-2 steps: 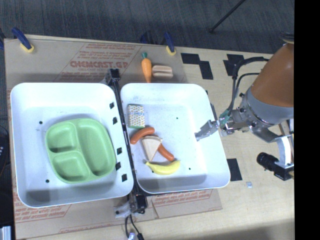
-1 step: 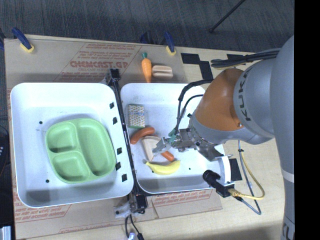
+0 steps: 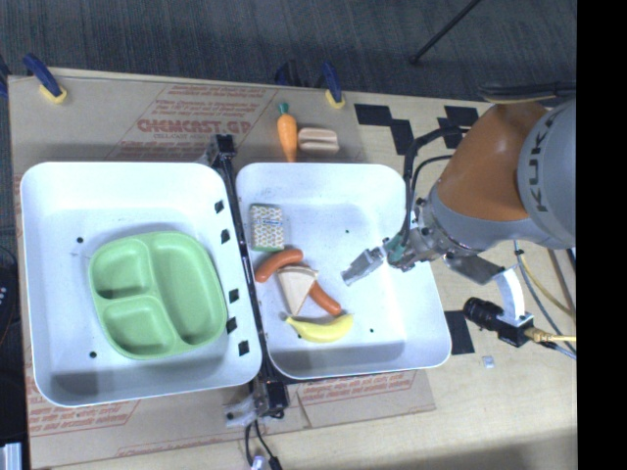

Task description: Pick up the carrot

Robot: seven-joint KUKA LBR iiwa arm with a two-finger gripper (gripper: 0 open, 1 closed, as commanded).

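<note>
The carrot (image 3: 286,133), orange with a green top, lies outside the bins on the cardboard just behind the right bin's far rim, beside a small tan sandwich bun (image 3: 317,141). My gripper (image 3: 362,265) hangs low inside the right bin (image 3: 392,189), right of its middle and well in front of the carrot. It points left toward a cluster of toy food, with nothing visibly held in it. The orange-banded wrist (image 3: 490,169) sits above the bin's right rim.
In the right bin lie a patterned cracker (image 3: 266,226), a reddish sausage (image 3: 279,262), a bread wedge (image 3: 297,287), a small orange piece (image 3: 326,301) and a banana (image 3: 321,329). The left bin (image 3: 59,194) holds a green divided plate (image 3: 155,292).
</note>
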